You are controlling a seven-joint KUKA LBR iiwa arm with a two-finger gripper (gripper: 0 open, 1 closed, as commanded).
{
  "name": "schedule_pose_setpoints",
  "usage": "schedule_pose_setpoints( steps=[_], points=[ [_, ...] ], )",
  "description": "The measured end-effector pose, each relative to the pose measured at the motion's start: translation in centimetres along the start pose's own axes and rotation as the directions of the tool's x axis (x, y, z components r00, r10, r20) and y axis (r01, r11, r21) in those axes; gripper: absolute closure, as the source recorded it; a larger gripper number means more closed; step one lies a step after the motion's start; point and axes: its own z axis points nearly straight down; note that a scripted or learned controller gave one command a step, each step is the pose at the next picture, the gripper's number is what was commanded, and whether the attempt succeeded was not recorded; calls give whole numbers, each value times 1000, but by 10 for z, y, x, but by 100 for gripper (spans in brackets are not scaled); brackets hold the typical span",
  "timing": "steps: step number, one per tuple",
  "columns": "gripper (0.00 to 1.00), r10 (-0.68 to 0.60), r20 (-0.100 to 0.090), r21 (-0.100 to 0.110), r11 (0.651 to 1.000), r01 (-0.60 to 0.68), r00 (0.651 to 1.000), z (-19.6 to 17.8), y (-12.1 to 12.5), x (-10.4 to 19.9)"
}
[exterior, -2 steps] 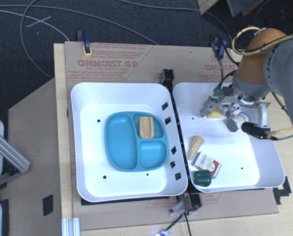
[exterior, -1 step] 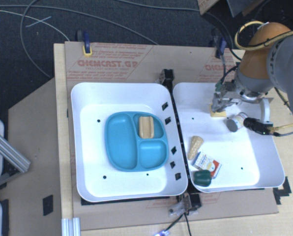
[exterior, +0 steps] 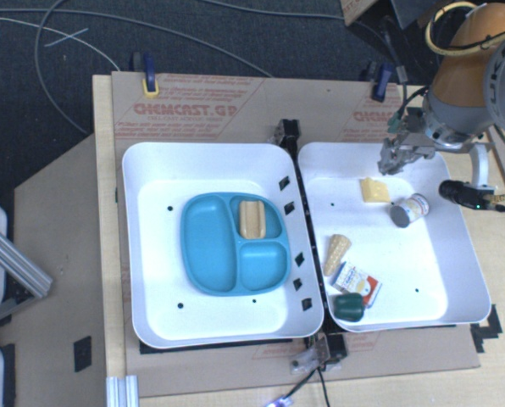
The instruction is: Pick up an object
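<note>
The gripper [exterior: 395, 161] hangs over the far part of the right bin [exterior: 456, 261], reaching in from the right, and from here I cannot tell its state. Nothing sits between its tips. Just near and to the left of it lies a yellow wedge [exterior: 374, 190] on the bin floor, close but apart. A little nearer and to the right of the wedge lies a small can [exterior: 409, 209] on its side. Toward the bin's left wall lies a cone [exterior: 336, 252], then a packet [exterior: 357, 281] and a green cup [exterior: 349, 306] at the near edge. In the left bin [exterior: 151, 295] sits a blue tray [exterior: 210, 244] with a tan block [exterior: 252, 219] in its far right compartment.
</note>
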Motion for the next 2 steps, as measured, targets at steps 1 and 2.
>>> schedule_pose_setpoints(
  steps=[1, 2],
  points=[
    [100, 0, 0, -1, 1000, 0, 1000, -65, 3, -3],
    [100, 0, -1, 3, 1000, 0, 1000, -98, 4, -3]
  ],
)
